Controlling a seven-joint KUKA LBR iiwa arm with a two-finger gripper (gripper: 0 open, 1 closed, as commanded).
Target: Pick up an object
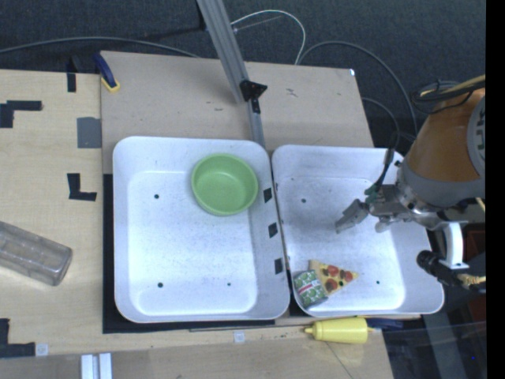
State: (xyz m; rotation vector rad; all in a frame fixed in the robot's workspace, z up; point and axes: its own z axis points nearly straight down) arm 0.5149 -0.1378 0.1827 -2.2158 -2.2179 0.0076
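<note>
At the near edge of the bench, just outside the right bin (410,294), a yellow squeeze bottle (341,331) lies on its side. Inside that bin, against its near-left corner, a small green-and-white packet (308,288) rests touching a toy pizza slice (334,275), whose point faces right. Above them, over the middle of the same bin, the gripper (364,218) reaches in from the right, its two dark fingers spread apart in a clear fork with nothing between them; the left fingertip (344,225) sits low near the bin floor, well apart from the pizza slice and the packet. The grey wrist and the orange band of the arm (446,152) sit over the bin's right rim. To the left, a clear plastic cylinder (31,253) lies on the wooden bench. In the left bin (142,235), toward its far-right corner, a green bowl (225,184) stands upright, open side up. Beyond the bins, a grey metal pole (225,38) slants up from the seam between them, and thin cables (276,22) loop over the dark floor.
</note>
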